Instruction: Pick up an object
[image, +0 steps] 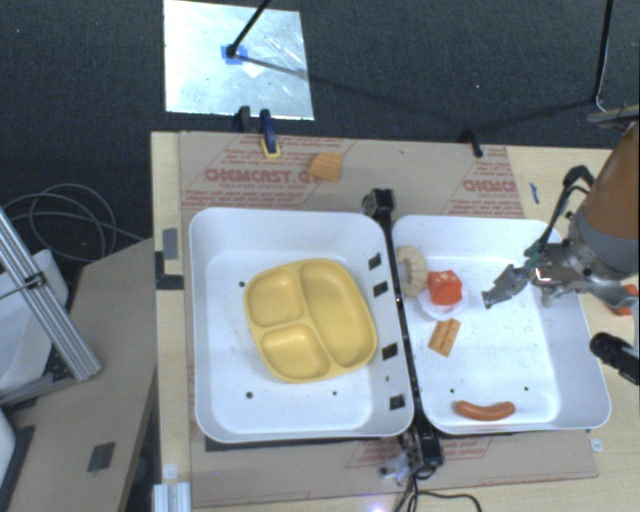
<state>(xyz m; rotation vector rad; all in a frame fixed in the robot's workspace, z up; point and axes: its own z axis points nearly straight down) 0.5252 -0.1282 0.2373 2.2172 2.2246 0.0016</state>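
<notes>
Over the right bin (575, 395), the claw (500, 289) hangs near its upper middle, reaching in from the right on the grey arm (600, 250). Whether the claw is released or clenched cannot be told from this angle; nothing shows between its tips. Just to its left, apart from it, a red-orange object (445, 287) sits on a small white disc (438, 307). Beside that, against the bin's left wall, lies a pale ridged piece (411, 271). Below the disc rests a small orange block (444, 337), tilted, and near the bin's front edge lies a sausage (485, 408). The left bin (215, 330) holds a yellow tray (310, 318) with three compartments, set at a slant. On the worktop (400, 170) behind the bins sits a tan block (325, 165), well apart from everything else.
</notes>
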